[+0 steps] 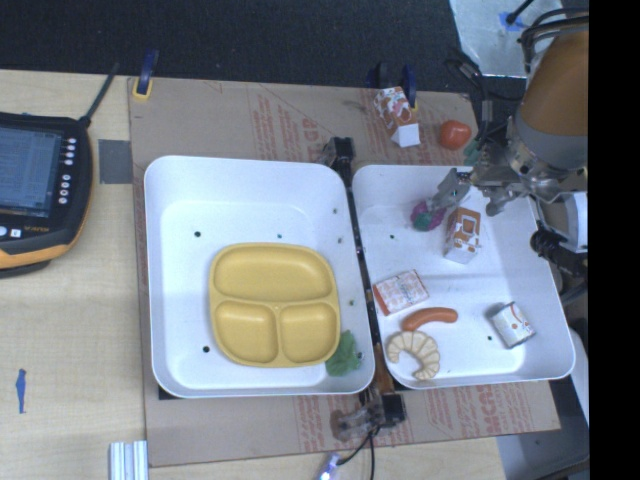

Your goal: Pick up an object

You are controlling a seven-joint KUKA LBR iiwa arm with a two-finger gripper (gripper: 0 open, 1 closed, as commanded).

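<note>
Gripper sits over the back of the right bin. Fingers look spread, one prong toward the purple thing, one toward the arm side, nothing pinched between them.

Small carton lies just below the fingers, touching or nearly so, can't tell which. Long axis runs roughly front-to-back with a slight tilt, top end toward the fingers. White with brown/orange print, boxy, looks like a toy milk carton.

Purple grape-like toy is just left of the fingers, green bit on it. Further from the fingers, toward the front of the bin: flat red-and-white packet, sausage lying crosswise, croissant just in front of it. Small white can with a red label lies tilted near the front right corner.

Left bin holds a yellow divided tray, three compartments, with a green leafy toy at its front right corner.

Behind the bins, outside them: another small carton toy and a red tomato. Bins rest on a cardboard sheet on a light wood worktop. Teach pendant with orange trim at far left. Dark floor mat beyond the worktop.
</note>
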